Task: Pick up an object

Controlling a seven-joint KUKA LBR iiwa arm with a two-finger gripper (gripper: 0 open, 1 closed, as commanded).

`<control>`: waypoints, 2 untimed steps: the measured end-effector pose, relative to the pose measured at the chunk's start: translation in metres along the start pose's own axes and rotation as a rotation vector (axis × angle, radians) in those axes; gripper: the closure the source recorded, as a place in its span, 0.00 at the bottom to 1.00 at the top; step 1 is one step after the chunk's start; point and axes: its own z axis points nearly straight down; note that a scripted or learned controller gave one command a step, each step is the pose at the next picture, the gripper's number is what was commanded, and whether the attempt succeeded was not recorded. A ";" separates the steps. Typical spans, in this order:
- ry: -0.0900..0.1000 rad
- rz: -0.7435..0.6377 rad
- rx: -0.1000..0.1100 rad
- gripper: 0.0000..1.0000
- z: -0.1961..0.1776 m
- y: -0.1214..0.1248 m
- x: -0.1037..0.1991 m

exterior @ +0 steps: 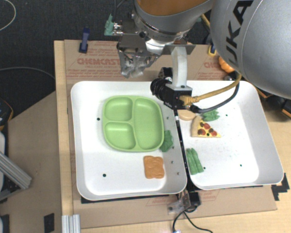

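End effector (134, 66) hangs above the tabletop behind the left bin (82, 130); I cannot tell its state. Nearest below it lies the green divided plate (133, 123), the pizza slice (205, 129) farther right.

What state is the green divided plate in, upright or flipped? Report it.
Upright. The green divided plate lies flat in the left bin, its three compartments facing up, nothing in them.
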 end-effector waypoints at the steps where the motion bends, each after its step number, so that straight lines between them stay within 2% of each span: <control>1: -0.010 0.007 0.026 1.00 0.097 -0.028 -0.005; 2: -0.005 0.010 0.010 1.00 0.049 -0.049 -0.050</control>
